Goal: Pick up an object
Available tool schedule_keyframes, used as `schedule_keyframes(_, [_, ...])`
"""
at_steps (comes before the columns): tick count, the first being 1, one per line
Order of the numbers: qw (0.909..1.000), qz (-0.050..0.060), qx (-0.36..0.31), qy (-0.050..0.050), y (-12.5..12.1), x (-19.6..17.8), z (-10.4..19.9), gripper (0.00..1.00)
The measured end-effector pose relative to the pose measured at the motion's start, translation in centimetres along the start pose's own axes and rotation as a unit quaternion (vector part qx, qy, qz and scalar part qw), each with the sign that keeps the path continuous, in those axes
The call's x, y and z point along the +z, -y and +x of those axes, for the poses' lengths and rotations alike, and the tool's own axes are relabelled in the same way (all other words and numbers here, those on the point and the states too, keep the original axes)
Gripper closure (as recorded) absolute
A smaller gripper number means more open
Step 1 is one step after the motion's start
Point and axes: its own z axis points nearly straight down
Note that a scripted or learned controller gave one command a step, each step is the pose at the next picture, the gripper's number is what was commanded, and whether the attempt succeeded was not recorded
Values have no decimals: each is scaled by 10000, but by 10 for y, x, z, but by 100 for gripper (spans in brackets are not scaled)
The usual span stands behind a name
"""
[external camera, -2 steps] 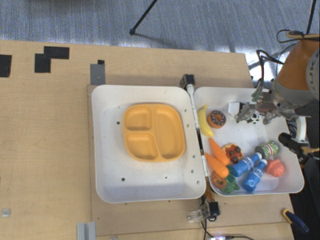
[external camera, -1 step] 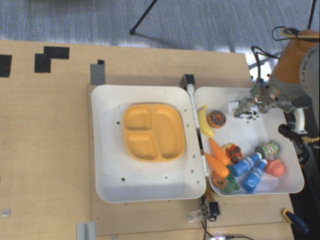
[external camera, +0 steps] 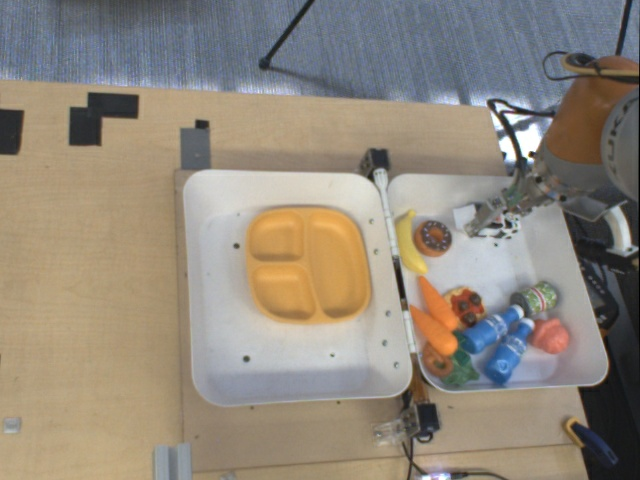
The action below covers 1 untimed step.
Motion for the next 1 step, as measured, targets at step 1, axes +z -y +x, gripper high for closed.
schedule_keyframes(1, [9995, 3, -308, 12, -1, 1, -1, 0])
